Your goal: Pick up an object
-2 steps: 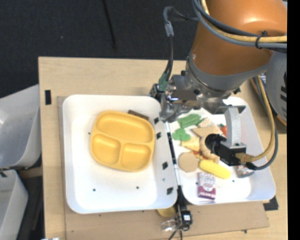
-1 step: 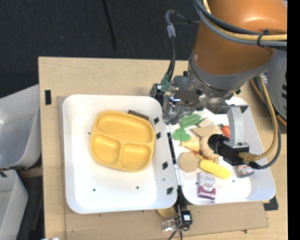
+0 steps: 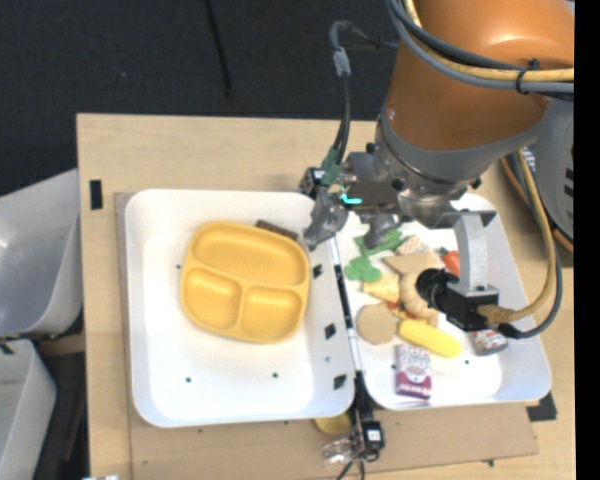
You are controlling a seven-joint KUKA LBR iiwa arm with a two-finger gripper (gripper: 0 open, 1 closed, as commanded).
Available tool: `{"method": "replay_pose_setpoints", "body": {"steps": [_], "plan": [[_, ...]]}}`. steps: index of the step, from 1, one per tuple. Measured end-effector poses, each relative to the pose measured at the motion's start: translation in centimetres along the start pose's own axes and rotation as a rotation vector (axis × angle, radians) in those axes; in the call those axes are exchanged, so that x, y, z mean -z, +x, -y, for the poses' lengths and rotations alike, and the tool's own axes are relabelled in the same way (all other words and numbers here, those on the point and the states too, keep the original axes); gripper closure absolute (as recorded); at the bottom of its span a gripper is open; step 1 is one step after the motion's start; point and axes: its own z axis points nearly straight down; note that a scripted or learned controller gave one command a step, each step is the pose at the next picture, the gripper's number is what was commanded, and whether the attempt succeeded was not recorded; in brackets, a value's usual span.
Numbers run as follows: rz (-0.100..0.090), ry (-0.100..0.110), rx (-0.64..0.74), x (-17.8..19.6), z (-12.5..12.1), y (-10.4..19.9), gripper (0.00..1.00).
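Green toy (image 3: 361,267) just below tool (image 3: 352,230).

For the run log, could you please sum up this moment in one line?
arm: over right bin | gripper: near divider, grip unclear | left bin: yellow plate | right bin: food toys, untouched

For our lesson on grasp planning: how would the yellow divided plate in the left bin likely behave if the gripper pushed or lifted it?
The plate looks like moulded plastic, so probably stiff and light. Lying flat on the smooth left bin, it would likely slide, not tip or roll. Its wide, shallow shape suggests the gripper would need to pinch the rim.
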Motion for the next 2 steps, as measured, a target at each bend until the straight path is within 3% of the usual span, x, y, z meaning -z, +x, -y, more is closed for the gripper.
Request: {"method": "replay_pose_setpoints", "body": {"steps": [1,2], "plan": [[-0.01,-0.018,-0.002,12.68,0.12,6.2,0.0],[-0.001,-0.003,-0.003,12.85,-0.04,5.82,1.0]]}}
